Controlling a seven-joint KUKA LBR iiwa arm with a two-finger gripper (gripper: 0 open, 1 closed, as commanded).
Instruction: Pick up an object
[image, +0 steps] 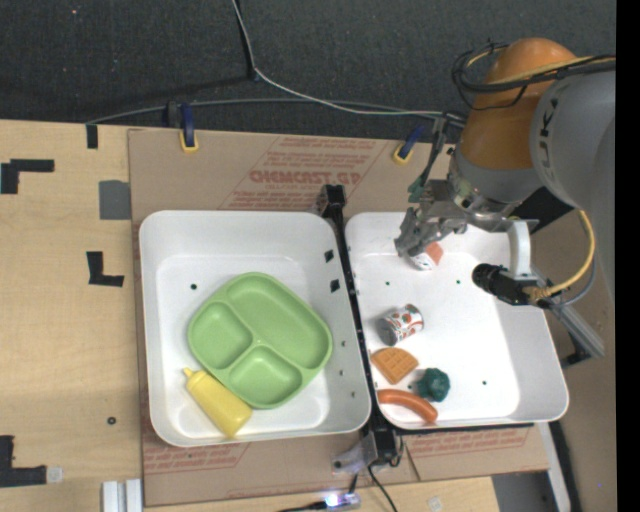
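The gripper (420, 248) hangs over the far part of the right bin (530, 400), seen from above, so its fingertips merge into one grey mass. A small white and red object (428, 260) lies right under the tips, partly covered by them. Whether it sits between the fingers or just below them cannot be told, nor whether the claw is spread or closed. The arm (520, 110) is cut off at the right edge, and its orange band and grey shell hide the far right corner of that bin.

The right bin is a shallow white plastic tray with rounded corners. Toward its near left side it holds a small can (402, 323) with a red and white label lying on its side, a flat orange waffle piece (394, 364), a dark green lumpy toy (434, 382) and a glossy reddish hot dog (408, 405) near the front rim.

The left bin (160, 240) holds a smooth light green plate (260, 338) with three compartments, and a yellow squeeze bottle (216, 401) lying just beside the plate's near left edge.

Both bins rest on a brown cardboard sheet (290, 170) held by clamps.
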